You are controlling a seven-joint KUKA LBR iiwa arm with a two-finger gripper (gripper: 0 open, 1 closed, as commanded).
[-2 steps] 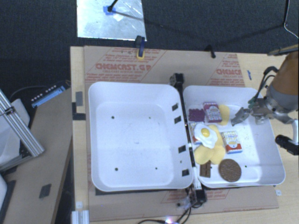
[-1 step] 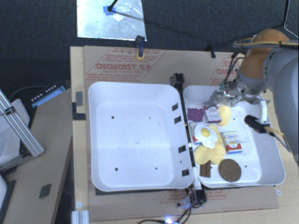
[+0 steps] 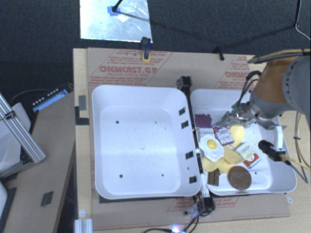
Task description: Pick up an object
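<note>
A: Objects for picking all sit in the right bin point(image 3: 279, 178), heaped against its left wall: a fried-egg toy point(image 3: 212, 145), a brown cookie point(image 3: 239, 177) at about five o'clock from the egg, a yellow lemon-shaped piece point(image 3: 237, 132) at two o'clock from it, and a purple-and-white packet point(image 3: 223, 136) between egg and lemon.

B: And the hand point(image 3: 236, 114)?

A: It is low over the bin at roughly twelve o'clock from the lemon, just above the pile. The metal parts there blur together, so I cannot tell whether it is open or closed, and I see nothing gripped in it.

B: What could go wrong?

A: The pieces overlap and touch one another. If the hand comes down on the seam between the lemon and the packet, I'd expect it to shove both aside or pinch two things at once. The flat cards and the egg lie low, so a grasp may slide off them.

B: Anything else?

A: The pile crowds the wall shared with the left bin point(image 3: 104, 144); a descent near nine o'clock of the heap risks striking that rim. The desk point(image 3: 126, 62) looks bare.
</note>
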